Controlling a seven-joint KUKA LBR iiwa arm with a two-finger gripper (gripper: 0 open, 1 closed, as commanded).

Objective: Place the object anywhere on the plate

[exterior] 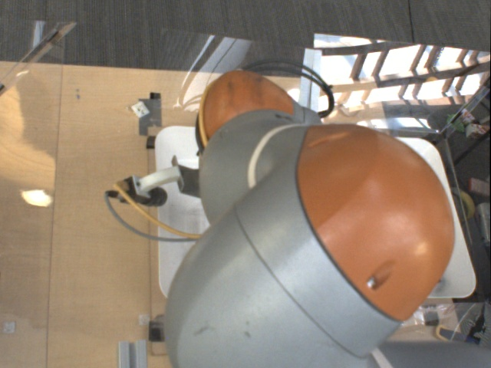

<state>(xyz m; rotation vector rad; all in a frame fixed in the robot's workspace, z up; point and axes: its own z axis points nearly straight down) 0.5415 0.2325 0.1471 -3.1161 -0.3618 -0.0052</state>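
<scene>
The grey arm (pixel 307 267) with its orange caps bulks over most of the camera view and covers both white bins. A strip of the left bin (pixel 175 228) shows at the arm's left edge, and a strip of the right bin (pixel 456 259) shows at the right. A white fitting with yellow and grey cables (pixel 146 194) sticks out to the left from the arm over the left bin's edge. The arm hides the plate, the object and the gripper's fingers.
The wooden bench top (pixel 69 205) lies bare to the left of the bins. A small black bracket with a white tag (pixel 147 112) stands at the left bin's far corner. Metal framing (pixel 399 67) runs along the back right.
</scene>
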